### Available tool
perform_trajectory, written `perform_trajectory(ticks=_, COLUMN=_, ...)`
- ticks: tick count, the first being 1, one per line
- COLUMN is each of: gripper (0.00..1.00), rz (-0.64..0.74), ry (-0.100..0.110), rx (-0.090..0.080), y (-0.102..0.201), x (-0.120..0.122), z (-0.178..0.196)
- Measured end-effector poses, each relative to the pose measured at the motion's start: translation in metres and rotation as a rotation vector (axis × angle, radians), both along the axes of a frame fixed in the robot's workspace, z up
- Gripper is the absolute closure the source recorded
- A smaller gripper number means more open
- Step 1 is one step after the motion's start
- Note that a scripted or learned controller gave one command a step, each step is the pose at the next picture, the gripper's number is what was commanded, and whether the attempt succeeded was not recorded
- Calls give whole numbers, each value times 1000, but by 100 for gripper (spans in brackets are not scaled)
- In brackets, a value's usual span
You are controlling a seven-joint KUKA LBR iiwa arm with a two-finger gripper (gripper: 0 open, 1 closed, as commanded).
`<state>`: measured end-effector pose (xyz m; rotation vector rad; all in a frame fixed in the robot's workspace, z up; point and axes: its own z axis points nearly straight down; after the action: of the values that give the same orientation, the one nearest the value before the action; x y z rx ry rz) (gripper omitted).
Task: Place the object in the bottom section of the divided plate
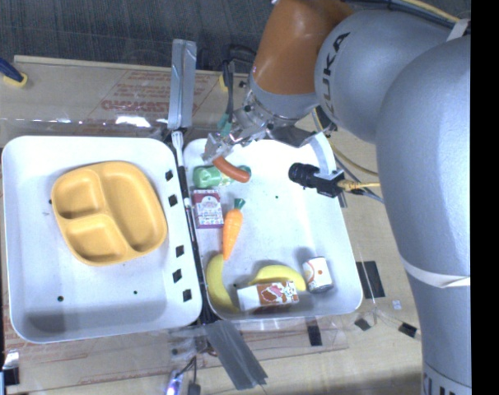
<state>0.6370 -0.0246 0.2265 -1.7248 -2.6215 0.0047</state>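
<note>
both white bins [35, 303] look like smooth plastic with a soft sheen. divided plate [108, 212], in the left bin: yellow, matt plastic. right of the plate: carrot [231, 230] and banana [221, 290], smooth toy-like plastic; small carton [268, 295], printed glossy card. arm shell [431, 122] grey, satin-smooth; orange band [291, 44] semi-gloss. bench [134, 89] beneath looks like matt wood.

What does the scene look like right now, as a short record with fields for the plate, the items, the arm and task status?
plate: yellow divided plastic plate, in the left white bin, nothing in its sections
items: in the right white bin: orange toy carrot, yellow toy banana, red-brown toy sausage, small red carton, small white can
arm: hand over the right bin's far left corner, by the sausage
task status: nothing placed yet
</note>
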Motion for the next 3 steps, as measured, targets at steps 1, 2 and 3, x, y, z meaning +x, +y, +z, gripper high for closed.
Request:
perform_trajectory(ticks=1, gripper=100, rz=50, ry=0, rx=-1, y=95, x=-33, z=-36)
perform_trajectory(ticks=2, gripper=100, rz=-18, ry=-3, rx=-1, y=63, x=-8, z=-35)
perform_trajectory(ticks=3, gripper=0, rz=-18, ry=-3, rx=-1, y=63, x=-8, z=-35)
